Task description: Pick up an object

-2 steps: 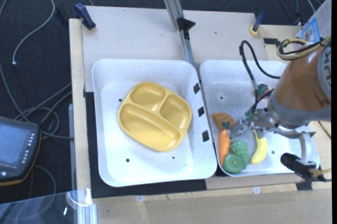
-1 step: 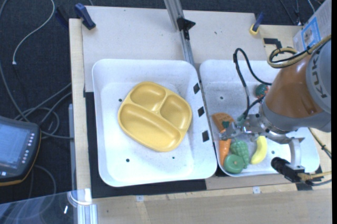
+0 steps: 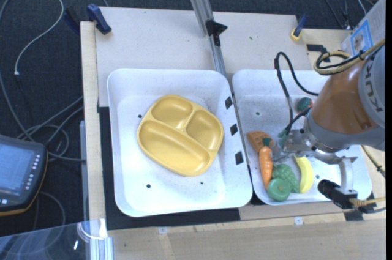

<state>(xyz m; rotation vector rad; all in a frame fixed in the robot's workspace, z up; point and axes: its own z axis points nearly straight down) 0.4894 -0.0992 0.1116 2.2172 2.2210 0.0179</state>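
Toy food lies clustered at the near end of the right bin (image 3: 257,93): a carrot (image 3: 265,165), a yellow banana (image 3: 304,172), a green bumpy piece (image 3: 283,181) and an orange wedge (image 3: 255,139), all close together or touching. Just above them hangs the gripper (image 3: 293,145), low over the pile between the carrot and the banana; whether it is clenched or released I cannot tell. Nothing looks lifted, so the step in hand seems to be the reach or descent onto a piece. The next move calls for settling on one item, likely the carrot or the banana, without nudging its neighbours. In the left bin (image 3: 122,130) sits a yellow divided plate (image 3: 180,134), well apart.
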